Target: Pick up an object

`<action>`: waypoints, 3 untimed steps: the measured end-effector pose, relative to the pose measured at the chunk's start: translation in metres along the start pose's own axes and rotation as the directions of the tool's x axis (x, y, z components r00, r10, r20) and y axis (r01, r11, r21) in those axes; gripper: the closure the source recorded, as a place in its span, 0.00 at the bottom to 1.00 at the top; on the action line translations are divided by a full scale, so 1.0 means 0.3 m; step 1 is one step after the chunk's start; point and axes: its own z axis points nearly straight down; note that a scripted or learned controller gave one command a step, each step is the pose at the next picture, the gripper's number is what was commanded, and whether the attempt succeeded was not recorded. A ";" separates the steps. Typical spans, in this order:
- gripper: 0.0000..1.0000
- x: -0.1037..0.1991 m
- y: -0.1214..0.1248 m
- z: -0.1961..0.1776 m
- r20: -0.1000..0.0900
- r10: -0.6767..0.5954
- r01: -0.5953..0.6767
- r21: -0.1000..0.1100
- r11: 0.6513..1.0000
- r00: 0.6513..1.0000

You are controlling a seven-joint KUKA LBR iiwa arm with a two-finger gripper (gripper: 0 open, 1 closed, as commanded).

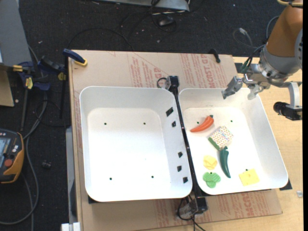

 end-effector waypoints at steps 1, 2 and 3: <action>0.00 0.190 -0.071 0.419 -0.003 -0.003 0.003 0.010 1.000 1.000; 0.00 0.091 -0.253 0.430 0.000 0.004 -0.004 0.002 1.000 1.000; 0.00 0.244 -0.136 0.428 -0.001 -0.004 0.004 -0.001 1.000 1.000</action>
